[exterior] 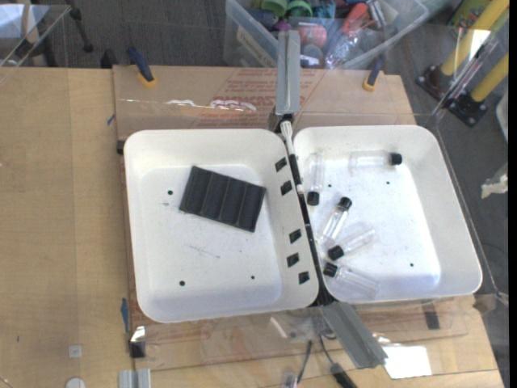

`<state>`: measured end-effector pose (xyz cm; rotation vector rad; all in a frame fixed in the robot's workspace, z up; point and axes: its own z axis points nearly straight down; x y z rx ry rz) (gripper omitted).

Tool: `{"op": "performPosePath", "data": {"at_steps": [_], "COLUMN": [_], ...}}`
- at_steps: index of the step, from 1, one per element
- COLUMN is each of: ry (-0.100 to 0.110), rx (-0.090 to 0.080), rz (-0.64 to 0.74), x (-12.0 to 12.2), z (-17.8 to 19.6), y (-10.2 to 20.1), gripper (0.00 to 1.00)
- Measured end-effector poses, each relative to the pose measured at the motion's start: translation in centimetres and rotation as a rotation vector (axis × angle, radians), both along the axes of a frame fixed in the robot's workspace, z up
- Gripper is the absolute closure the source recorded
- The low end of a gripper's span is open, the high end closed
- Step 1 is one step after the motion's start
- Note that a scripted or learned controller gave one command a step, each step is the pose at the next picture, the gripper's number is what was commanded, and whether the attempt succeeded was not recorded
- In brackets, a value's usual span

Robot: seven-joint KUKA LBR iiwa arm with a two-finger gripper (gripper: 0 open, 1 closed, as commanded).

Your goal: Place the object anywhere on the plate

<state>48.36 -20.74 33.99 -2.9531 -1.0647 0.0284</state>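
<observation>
From where I stand, the right bin (452,217) holds a scatter of clear vials with black caps (343,217), mostly along its left side, one (373,160) near the far wall. In the left bin (145,289) a dark ribbed plate (222,198) lies flat. Beyond, a clear tub (323,10) of colourful items sits. The claw's state I cannot tell.

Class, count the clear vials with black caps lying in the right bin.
5, though clear glass may hide more: back vial, left-edge vial, centre vial, lower vial, front vial.
</observation>
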Motion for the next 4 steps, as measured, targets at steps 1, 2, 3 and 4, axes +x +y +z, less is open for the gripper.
{"op": "performPosePath", "data": {"at_steps": [1,2,3,4], "ry": [0.001,0.001,0.002,0.003], "rx": [-0.001,-0.001,-0.002,-0.002], "rz": [0.001,0.001,0.003,0.003], "x": [0.03,0.04,0.07,0.08], "z": [0.94,0.93,1.87,1.86], "y": [-0.07,-0.04,-0.11,-0.08], "gripper": [1.00,0.00,1.00,0.00]}}
